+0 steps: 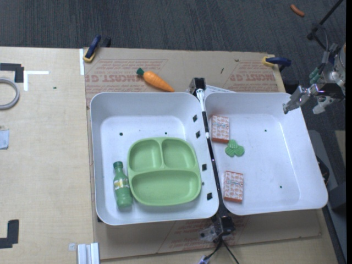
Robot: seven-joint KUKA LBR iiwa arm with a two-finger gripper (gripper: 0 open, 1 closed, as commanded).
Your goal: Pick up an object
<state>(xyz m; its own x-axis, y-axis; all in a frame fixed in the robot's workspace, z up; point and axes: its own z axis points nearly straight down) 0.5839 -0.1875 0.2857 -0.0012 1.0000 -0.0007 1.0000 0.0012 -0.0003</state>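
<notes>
Two shallow white bins sit side by side on a cardboard sheet (181, 67) spread over the worktop (44, 164), seen from above at a slant. The left bin (102, 111) carries a green divided plate (164, 172) near its front edge, with a small green bottle (122, 185) lying just beside the plate's left rim, close to the bin's front left corner. The right bin (297, 153) carries three small things, all toward its left wall: a red-and-white box (220, 128) near the back, a green leafy toy (235, 149) just in front of it, and a second red-and-white box (233, 186) near the front edge. The three lie apart from one another.

A toy carrot (155, 80) rests on the cardboard behind the left bin, outside both bins. Blue-and-yellow clamps (92, 48) pin the cardboard at its back left and back right corners.

The robot's gripper (308, 95) hangs at the right bin's back right corner, above the rim and well apart from every object in the bins. Nothing is visible between the jaws; whether they are released or clenched cannot be told at this size and angle. A small orange item (297, 10) lies on the dark floor beyond the worktop.
</notes>
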